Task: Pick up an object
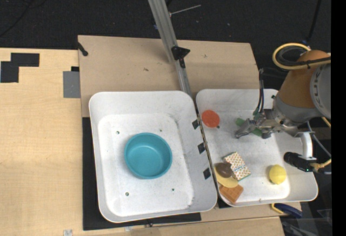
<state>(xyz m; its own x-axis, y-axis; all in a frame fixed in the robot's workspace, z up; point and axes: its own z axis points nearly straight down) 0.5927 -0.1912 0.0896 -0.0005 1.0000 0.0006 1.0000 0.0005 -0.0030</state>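
My gripper [238, 127] hangs low over the upper middle of the right bin [303, 193], pointing left, reached in from the right. Its two fingers stand apart, open, with bare bin floor between them. A small green thing [265, 133] lies right against the gripper's body, partly hidden by it. An orange-red ball [210, 119] sits a little to the left of the fingertips. Lower in the bin lie a patterned packet [237, 166], a brown and yellow piece [224, 173], an orange wafer-like piece [232, 193] and a yellow ball [277, 174].
The left bin [108, 110] holds a teal bowl [148, 155]. A slanted metal bar [165, 24] runs down to the seam between the bins. Black clips [201, 147] sit along the shared rim.
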